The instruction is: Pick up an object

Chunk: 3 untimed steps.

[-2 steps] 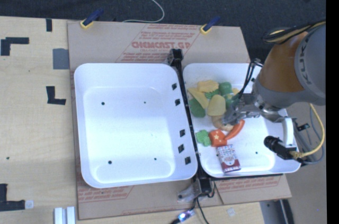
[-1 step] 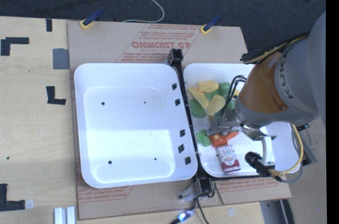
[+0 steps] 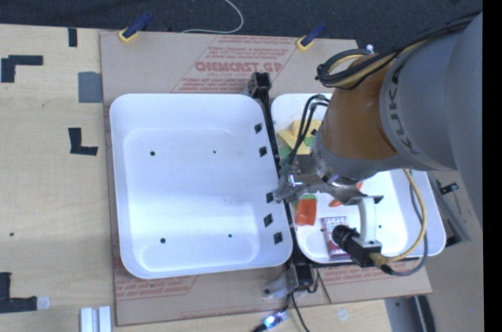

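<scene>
The arm's orange band and wrist hang over the right bin [image 3: 412, 232], hiding most of what lies in it. My gripper [image 3: 314, 193] is low in that bin, close to the divider between the bins. An orange-red object [image 3: 307, 209] lies just below the wrist, and I cannot tell if it is touched. A yellow-green object [image 3: 292, 136] peeks out at the bin's upper left. A small pink-and-white item [image 3: 339, 246] rests near the bin's front edge.
The left bin [image 3: 125, 166] stands beside the right one on a cardboard sheet [image 3: 227, 63]. A black divider strip [image 3: 271, 150] with clips runs between the bins. Yellow and black cables [image 3: 408, 256] loop off the wrist over the right bin.
</scene>
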Each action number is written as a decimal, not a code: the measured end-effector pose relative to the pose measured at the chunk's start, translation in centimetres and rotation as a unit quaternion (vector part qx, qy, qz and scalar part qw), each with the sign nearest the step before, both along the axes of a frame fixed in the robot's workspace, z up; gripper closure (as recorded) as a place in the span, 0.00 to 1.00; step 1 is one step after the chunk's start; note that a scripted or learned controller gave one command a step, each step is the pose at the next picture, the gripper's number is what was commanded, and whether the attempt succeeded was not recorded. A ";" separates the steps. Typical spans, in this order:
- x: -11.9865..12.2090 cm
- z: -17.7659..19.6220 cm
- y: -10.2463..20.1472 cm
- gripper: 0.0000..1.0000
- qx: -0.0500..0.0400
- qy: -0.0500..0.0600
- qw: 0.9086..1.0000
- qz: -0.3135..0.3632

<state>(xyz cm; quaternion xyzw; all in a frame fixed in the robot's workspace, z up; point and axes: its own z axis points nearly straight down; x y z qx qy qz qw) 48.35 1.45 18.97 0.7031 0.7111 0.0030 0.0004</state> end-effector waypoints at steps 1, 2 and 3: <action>5.1 23.6 1.3 1.00 -0.001 -0.006 1.000 -0.003; 0.6 6.7 4.1 1.00 -0.002 0.011 1.000 -0.004; 1.6 20.0 12.6 1.00 0.000 -0.003 1.000 0.000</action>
